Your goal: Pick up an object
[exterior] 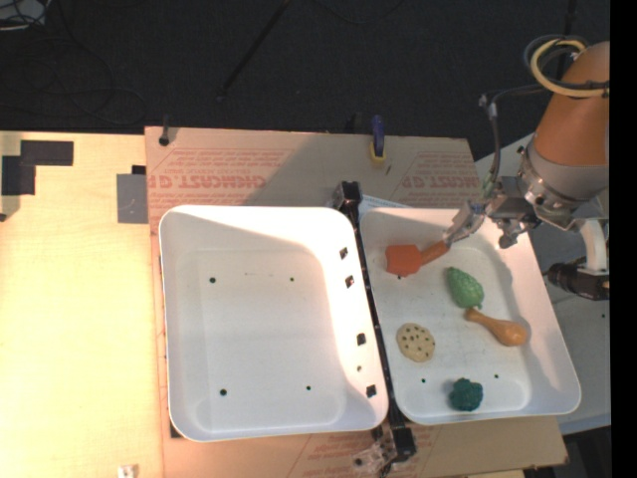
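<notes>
The right bin point(557, 366) holds several small toys. A red-orange spatula-like piece point(406, 258) lies at its far left, with its handle pointing up and right. Below it are a green leafy piece point(464, 287), a tan drumstick point(498, 327), a speckled cookie point(416, 342) and a dark teal lump point(465, 394). My gripper point(464, 225) reaches in from the right over the bin's far edge. Its tip is just above the end of the red-orange piece's handle. I cannot tell whether it touches the handle.
The left bin point(179, 267) sits beside the right one, with black clips point(350, 257) along the shared rim. Both bins rest on a cardboard sheet point(299, 167). A pale wooden bench top point(70, 317) lies to the left. Cables loop above the orange wrist band point(577, 88).
</notes>
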Robot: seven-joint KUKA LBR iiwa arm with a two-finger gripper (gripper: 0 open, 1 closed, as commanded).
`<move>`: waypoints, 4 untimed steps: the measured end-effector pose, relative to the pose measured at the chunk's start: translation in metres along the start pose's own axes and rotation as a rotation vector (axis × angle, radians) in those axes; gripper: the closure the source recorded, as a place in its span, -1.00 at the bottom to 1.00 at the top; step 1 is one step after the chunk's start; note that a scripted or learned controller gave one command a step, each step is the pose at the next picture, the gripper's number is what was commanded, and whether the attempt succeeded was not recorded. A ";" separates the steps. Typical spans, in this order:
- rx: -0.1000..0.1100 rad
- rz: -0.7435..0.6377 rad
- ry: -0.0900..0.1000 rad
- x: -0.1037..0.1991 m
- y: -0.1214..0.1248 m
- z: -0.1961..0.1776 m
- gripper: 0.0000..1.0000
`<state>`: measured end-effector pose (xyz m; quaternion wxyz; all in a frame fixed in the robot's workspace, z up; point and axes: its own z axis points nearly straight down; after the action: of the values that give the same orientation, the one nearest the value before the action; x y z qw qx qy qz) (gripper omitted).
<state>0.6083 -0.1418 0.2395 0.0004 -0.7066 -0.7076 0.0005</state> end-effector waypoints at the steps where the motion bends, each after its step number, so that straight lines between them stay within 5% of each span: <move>1: 0.004 0.001 0.002 0.025 -0.013 0.159 -1.00; 2: 0.003 0.008 0.001 0.021 -0.012 0.142 1.00; 4: 0.004 0.022 0.001 0.017 -0.013 0.123 1.00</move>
<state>0.5949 -0.1253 0.1166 0.0020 -0.7144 -0.6998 0.0014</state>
